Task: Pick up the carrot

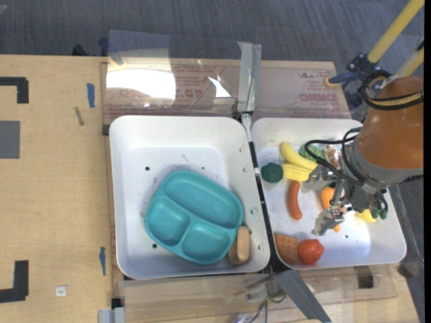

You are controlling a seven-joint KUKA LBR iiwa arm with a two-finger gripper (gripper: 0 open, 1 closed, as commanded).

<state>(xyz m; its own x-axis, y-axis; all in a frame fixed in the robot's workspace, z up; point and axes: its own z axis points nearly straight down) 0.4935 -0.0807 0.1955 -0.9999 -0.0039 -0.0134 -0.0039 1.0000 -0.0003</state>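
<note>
The two-finger gripper (331, 215) hovers spread, empty, mid right white bin (387, 247); it should straddle the slim orange-red carrot (294, 200) crosswise.

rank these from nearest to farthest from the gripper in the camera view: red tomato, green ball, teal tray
From the gripper:
1. red tomato, just below-left of it, right bin.
2. green ball, up-left, by the divider.
3. teal tray, far left, in the left bin.
</note>
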